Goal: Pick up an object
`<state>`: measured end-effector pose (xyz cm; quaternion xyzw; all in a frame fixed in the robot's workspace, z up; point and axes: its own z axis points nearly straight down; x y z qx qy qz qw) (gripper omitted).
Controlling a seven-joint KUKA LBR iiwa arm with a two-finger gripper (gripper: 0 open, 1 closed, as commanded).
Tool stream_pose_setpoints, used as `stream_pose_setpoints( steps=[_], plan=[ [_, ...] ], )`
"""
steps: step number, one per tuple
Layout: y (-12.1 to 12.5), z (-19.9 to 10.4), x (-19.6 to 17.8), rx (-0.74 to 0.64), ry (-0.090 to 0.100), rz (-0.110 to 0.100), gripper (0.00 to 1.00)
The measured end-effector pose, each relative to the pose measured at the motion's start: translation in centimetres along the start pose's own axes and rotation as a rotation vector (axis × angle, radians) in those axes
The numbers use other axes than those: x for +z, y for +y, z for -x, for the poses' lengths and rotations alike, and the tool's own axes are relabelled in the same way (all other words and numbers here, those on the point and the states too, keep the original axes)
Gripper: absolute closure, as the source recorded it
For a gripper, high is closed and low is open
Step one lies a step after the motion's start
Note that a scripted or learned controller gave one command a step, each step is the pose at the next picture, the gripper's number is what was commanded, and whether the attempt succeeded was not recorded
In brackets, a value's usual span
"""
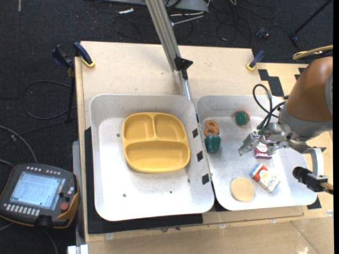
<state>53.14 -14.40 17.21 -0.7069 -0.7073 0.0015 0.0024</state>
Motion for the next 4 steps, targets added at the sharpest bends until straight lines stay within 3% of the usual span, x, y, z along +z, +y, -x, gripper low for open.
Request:
stream_pose_setpoints(
  steps=[1,2,4],
  plan=[
    [-0.7,0.2,6.0,0.001,-0.001,0.004,0.0],
    [-0.6,0.2,4.7,0.001,-0.001,0.007,1.0],
    [-0.4,0.7,-6.8,-0.002,-0.003,0.012,1.0]
  ],
)
